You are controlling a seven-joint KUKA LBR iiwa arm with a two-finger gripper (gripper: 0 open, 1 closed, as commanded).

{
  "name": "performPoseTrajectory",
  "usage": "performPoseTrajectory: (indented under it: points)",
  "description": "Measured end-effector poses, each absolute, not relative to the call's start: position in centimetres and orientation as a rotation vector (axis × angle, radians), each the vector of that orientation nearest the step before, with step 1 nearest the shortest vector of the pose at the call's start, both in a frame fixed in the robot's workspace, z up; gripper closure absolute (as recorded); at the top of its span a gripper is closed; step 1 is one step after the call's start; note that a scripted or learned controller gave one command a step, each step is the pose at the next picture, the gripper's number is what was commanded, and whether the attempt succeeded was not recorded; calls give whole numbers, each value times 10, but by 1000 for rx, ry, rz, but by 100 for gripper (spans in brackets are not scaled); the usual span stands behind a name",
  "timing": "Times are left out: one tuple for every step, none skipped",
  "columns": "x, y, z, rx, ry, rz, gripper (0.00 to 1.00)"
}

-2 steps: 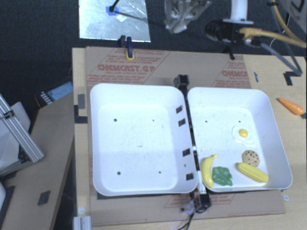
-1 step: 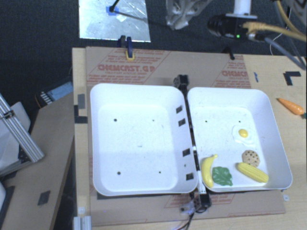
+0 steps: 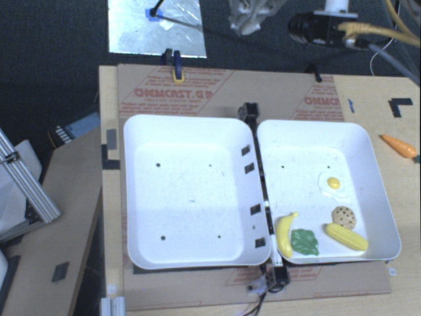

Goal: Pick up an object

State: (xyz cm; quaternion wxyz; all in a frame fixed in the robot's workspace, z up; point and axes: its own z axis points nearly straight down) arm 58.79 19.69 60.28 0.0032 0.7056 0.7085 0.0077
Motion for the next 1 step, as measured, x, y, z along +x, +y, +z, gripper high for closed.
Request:
performPoseTrajectory:
  points:
    - [588,197,614,2210,2222,27,100]
